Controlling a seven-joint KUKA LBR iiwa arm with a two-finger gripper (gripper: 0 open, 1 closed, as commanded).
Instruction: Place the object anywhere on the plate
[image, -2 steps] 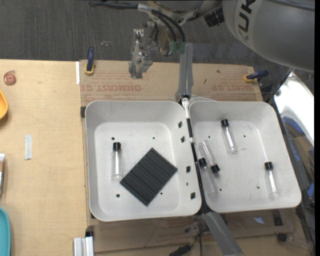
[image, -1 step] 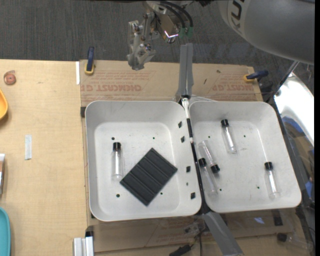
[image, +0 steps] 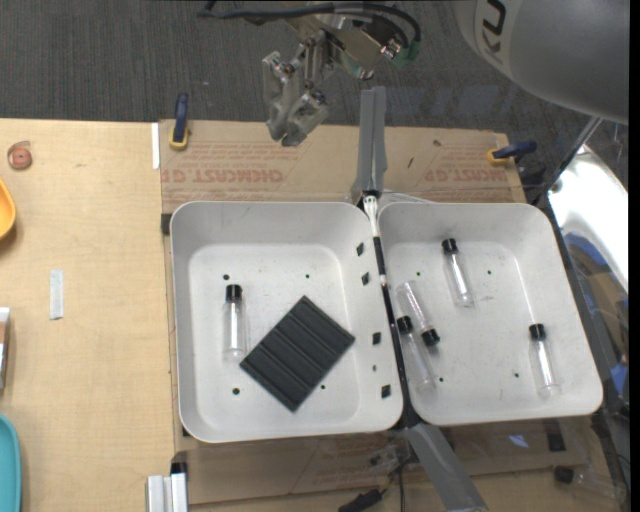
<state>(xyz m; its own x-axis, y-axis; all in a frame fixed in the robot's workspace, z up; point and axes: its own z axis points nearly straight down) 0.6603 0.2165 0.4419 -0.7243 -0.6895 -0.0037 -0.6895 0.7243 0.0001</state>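
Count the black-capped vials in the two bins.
5. One vial lies in the left bin beside the black plate; right bin: upper middle, two by the left wall, lower right.

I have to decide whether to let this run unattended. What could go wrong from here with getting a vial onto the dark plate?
1. The vial in the left bin lies close beside the dark plate; a slightly off grasp might nudge the plate instead.
2. In the right bin, two vials lie nearly touching near the divider, so a pick there may catch both or neither.
3. The gripper hangs above the cardboard beyond the bins, leaving a long approach.
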